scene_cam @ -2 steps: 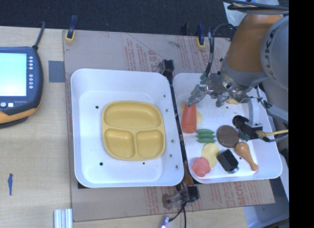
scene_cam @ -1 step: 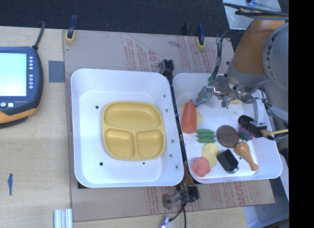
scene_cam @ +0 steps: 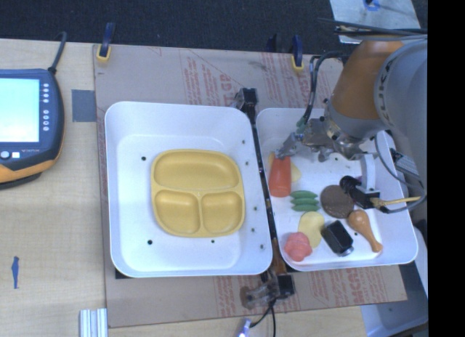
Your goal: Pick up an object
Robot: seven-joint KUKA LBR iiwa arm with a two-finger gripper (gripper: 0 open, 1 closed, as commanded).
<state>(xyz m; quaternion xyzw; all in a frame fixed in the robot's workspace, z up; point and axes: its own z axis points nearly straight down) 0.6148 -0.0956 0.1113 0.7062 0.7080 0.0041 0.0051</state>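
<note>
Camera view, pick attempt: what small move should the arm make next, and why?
Probably a short descent onto the orange carrot. The claw hovers over the back of the right bin, just beside the carrot's upper end, with nothing visibly held. The carrot lies nearest; the green pea pod and brown disc sit farther forward.

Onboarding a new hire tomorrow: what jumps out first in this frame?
The yellow divided tray sits alone in the middle of the left bin. The right bin is crowded with toy food: an orange carrot, green pea pod, drumstick. The grey arm with its orange band hangs over that bin's far end.
</note>
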